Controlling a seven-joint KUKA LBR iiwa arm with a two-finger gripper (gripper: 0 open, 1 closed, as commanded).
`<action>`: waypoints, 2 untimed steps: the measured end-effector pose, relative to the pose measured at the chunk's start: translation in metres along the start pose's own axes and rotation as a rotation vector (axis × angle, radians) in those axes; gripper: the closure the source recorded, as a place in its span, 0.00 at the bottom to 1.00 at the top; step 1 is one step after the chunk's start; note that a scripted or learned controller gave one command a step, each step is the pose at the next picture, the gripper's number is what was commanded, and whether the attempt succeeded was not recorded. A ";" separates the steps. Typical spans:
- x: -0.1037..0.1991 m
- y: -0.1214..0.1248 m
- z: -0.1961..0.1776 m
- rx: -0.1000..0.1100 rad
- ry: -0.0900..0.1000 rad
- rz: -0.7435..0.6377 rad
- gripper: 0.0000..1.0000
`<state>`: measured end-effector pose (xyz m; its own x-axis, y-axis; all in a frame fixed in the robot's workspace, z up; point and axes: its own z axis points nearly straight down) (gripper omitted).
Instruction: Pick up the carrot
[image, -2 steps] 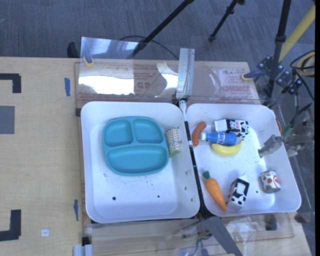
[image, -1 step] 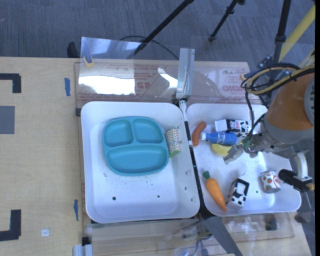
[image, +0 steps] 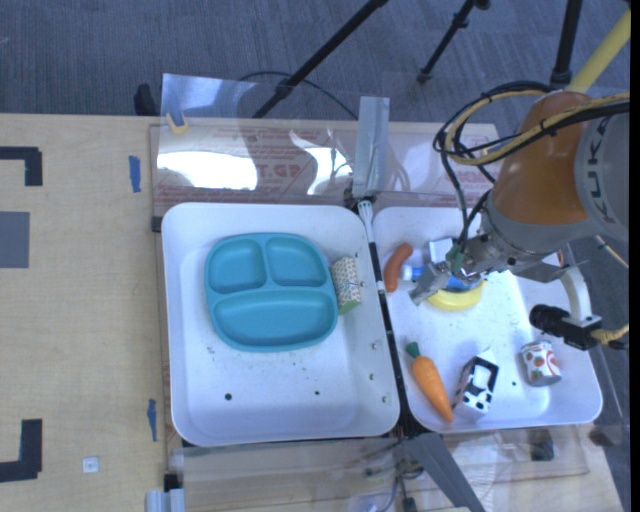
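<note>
The carrot (image: 430, 386), orange with a green top, lies near the front left corner of the right bin (image: 570, 405), its tip pointing toward the front edge. My gripper (image: 437, 279) hangs over the back of the same bin, above a yellow object (image: 457, 297) and well behind the carrot. Nothing links the gripper to the carrot; they are clearly apart.
A reddish sausage (image: 398, 265) lies left of the gripper by the bin divider. A black-and-white toy (image: 478, 385) sits right beside the carrot, and a red-and-white object (image: 540, 362) sits further right. The left bin (image: 190, 400) holds a blue divided plate (image: 270, 290) and a small pale item (image: 347, 283).
</note>
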<state>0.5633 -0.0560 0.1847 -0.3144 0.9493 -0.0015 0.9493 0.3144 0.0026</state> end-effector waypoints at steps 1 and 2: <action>0.044 -0.069 0.000 0.004 0.003 -0.232 0.00; -0.035 -0.100 0.054 0.003 0.003 -0.263 0.00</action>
<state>0.4792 -0.1212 0.1303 -0.5500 0.8352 0.0014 0.8352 0.5500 -0.0006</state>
